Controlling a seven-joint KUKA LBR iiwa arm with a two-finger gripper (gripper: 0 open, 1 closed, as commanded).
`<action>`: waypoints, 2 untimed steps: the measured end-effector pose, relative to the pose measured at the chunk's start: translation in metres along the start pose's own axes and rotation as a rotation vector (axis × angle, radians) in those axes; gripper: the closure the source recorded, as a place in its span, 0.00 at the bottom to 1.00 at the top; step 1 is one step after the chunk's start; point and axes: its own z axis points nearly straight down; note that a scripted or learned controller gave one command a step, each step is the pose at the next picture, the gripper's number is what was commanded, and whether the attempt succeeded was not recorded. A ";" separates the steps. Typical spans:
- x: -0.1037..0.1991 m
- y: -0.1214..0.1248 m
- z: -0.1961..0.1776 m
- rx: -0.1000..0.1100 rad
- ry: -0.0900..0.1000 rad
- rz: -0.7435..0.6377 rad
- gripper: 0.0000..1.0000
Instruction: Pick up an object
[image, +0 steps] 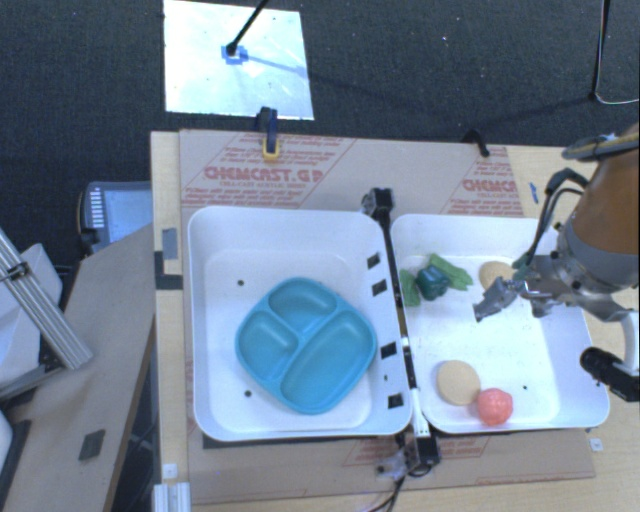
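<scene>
Dark speckled carpet (420, 60) surrounds a wooden bench (160, 200) topped with printed cardboard (300, 165), a shiny metal sheet (235, 60) lying beyond, grey side table (90, 330) at left.

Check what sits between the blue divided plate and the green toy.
Camera view: the bins' adjoining white walls lie between blue divided plate and green toy.

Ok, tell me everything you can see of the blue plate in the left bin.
The blue plate is a light blue, rounded-square tray, plastic by its look, moulded into three compartments: two smaller ones toward the far side and one long one. It lies flat, turned at an angle, on the floor of the left bin, toward the near side. Nothing rests in it.
</scene>
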 end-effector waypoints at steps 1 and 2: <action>0.000 0.002 -0.004 -0.009 -0.001 -0.002 0.00; 0.003 0.005 0.058 -0.003 0.000 -0.001 0.00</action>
